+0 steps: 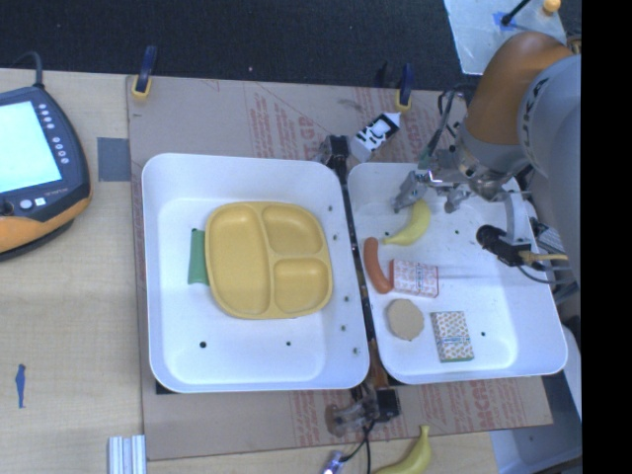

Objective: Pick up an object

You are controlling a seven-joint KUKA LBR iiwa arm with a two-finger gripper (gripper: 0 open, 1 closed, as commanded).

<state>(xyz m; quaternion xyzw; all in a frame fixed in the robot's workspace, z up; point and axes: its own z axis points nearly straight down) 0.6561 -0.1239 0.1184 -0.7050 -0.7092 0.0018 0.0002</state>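
- Hovering over the right bin (553, 349), the gripper (432, 190) sat at the far end, directly above the stem end of the yellow banana (413, 225).
- Claw state: two grey prongs looked spread apart w/ the banana tip between or just below them; couldn't tell if they touched it. Nothing clearly held.
- Banana lay diagonal, lower end near the sausage (375, 265), so closing across its narrow width seemed best, not along its length.
- Judged: drop straight down and centre before closing, since an end grab could let it swing or slip.
- Other options nearby: pink packet (416, 278), round cookie (404, 319), green-patterned packet (451, 336).
- Left bin (173, 354) held a yellow divided tray (267, 260), well apart from the action.
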